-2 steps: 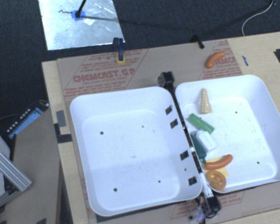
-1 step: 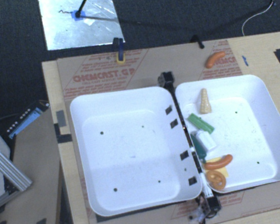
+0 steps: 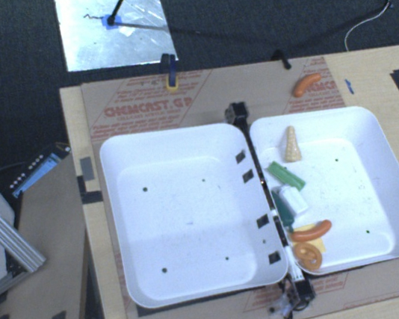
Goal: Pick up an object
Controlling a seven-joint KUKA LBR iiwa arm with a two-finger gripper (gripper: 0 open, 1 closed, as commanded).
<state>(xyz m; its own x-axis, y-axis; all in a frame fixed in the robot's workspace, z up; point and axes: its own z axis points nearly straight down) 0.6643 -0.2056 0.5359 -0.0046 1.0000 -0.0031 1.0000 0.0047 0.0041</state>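
The right bin [image 3: 382, 162] holds several small toy items along its left side. A cream cone-shaped piece [image 3: 291, 144] lies near the top. Below it sits a green block [image 3: 286, 176], then a white and dark green piece [image 3: 288, 202]. Lower still are an orange sausage shape [image 3: 312, 231] and an orange round slice [image 3: 309, 255] near the bin's front left corner. Another orange sausage [image 3: 306, 84] lies on the cardboard outside the bins, behind the right bin.
The left bin [image 3: 185, 210] stands beside the right one, joined by black clips [image 3: 248, 177] along the middle. A blue and yellow clamp [image 3: 169, 71] sits at the bench's back edge. A metal frame [image 3: 0, 234] stands at the far left.
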